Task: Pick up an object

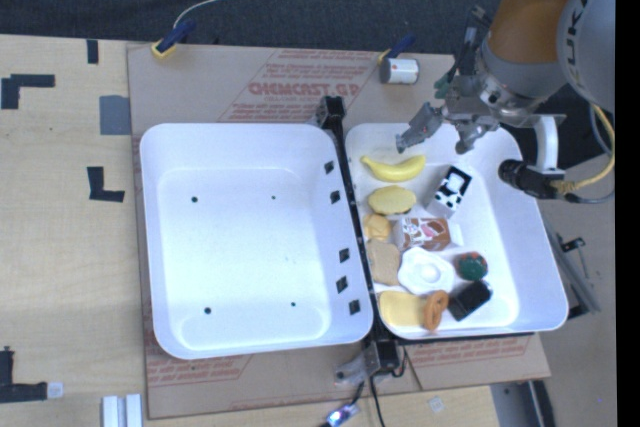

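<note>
Below the claw (438, 137) (spread, empty): banana (393, 167), die (453, 189).

Just below the grey gripper (438, 133) lies a yellow banana (393, 167), and a black-and-white patterned block (453, 190) sits a little lower. Farther below it are a green ball (472, 265) and a black block (469, 300), all in a white bin (535, 245).
</note>
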Robot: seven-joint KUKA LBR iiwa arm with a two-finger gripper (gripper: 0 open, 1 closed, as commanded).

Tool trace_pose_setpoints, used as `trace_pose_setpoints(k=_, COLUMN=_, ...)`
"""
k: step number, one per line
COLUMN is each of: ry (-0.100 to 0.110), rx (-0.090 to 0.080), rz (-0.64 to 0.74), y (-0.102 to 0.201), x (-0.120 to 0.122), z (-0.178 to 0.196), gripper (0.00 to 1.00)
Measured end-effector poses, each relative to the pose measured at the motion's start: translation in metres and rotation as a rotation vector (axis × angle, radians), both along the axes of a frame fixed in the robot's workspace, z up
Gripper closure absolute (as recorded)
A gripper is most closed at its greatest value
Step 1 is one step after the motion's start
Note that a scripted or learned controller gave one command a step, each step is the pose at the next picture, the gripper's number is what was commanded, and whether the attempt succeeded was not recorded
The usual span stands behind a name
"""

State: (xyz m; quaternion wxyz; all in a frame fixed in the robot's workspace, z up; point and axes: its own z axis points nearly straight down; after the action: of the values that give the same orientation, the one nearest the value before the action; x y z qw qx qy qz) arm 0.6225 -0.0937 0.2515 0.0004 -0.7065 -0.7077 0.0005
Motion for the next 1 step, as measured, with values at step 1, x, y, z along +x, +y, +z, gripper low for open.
trace_pose_setpoints(k=1, ry=0.007, rx=0.002, rz=0.006, y=0.0715, x=-0.0091, z=-0.0721, gripper=0.00)
